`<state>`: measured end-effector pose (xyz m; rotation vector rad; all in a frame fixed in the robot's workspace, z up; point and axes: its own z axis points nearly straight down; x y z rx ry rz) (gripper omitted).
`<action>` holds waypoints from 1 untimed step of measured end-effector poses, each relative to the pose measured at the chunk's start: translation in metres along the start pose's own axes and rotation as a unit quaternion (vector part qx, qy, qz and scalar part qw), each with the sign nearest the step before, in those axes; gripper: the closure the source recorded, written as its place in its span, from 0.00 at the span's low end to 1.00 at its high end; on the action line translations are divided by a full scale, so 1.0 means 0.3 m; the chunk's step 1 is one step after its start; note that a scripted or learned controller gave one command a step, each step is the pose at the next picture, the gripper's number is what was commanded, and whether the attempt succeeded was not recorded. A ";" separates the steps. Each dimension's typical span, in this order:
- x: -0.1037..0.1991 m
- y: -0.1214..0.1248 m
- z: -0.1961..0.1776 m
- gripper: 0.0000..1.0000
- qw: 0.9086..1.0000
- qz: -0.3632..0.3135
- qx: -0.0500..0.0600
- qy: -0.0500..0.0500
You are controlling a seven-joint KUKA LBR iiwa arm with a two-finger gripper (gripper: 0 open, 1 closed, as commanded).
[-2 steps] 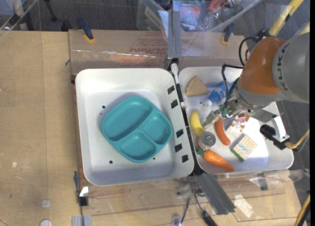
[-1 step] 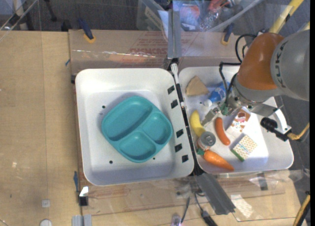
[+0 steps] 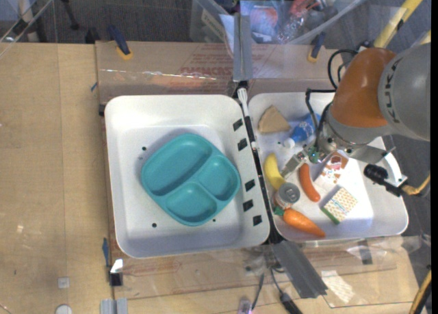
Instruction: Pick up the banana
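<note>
Two white bins (image 3: 123, 169) on bench. Banana (image 3: 273, 171) lies in right bin, left side. Gripper (image 3: 305, 158) hovers just right; fingers spread, empty.

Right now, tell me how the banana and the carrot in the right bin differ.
The banana is yellow; the carrot is orange with a green end. The banana lies lengthwise along the bin's left wall, nearer the hand; the carrot lies slantwise near the front edge. Both are elongated toy foods in the right bin.
</note>
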<state>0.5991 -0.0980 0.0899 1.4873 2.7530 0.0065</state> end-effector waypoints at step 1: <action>-0.070 0.105 0.004 0.00 0.999 -0.039 0.001 0.001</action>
